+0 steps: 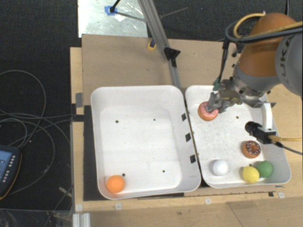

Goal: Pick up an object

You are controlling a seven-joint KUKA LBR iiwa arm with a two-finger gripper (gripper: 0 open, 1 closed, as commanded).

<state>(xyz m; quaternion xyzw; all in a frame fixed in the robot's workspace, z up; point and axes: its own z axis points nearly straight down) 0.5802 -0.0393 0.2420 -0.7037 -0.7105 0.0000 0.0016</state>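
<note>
No legible text, label, brand, number or sign is showing anywhere. A dark marking is appearing on the grey arm casing [294,56] at the far right, but it is cropped and cannot be read.
</note>
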